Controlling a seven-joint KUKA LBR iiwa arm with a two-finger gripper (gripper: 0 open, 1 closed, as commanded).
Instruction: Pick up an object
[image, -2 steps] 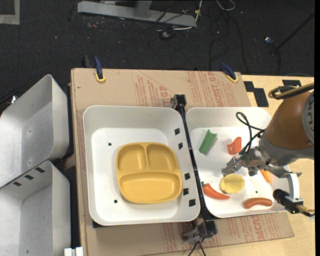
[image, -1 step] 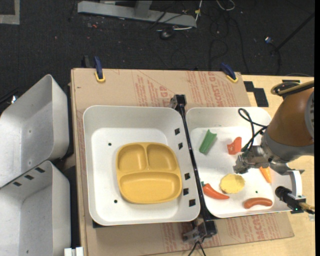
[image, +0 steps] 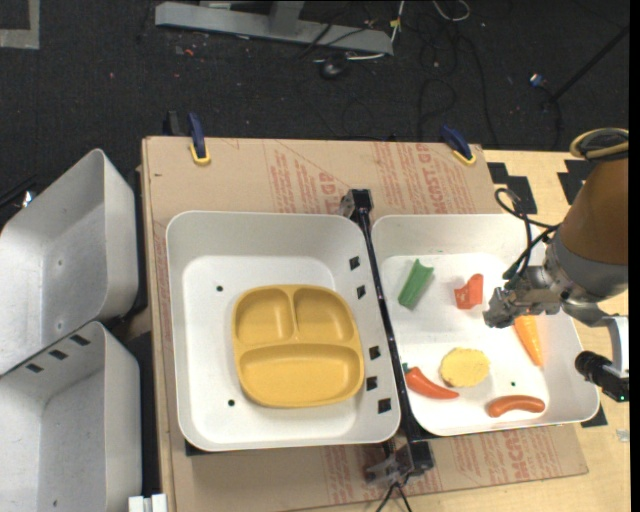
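Camera view: end effector (image: 503, 308) over the carrot (image: 531, 340); its opening is impossible to tell.

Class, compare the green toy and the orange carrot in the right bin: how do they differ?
The green toy is green and blunt; the orange carrot is orange and tapers to a point. The green toy lies apart on the bin floor; the carrot sits beside the gripper. Both lie slanted.

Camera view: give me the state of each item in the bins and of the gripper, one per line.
Yellow divided plate: upright in left bin.
Green pepper: lying in right bin.
Small red piece: lying, untouched.
Carrot: lying just below the gripper.
Yellow round piece: lying flat.
Red chili: lying.
Sausage: lying.
Gripper: low over right bin, holding nothing visible.
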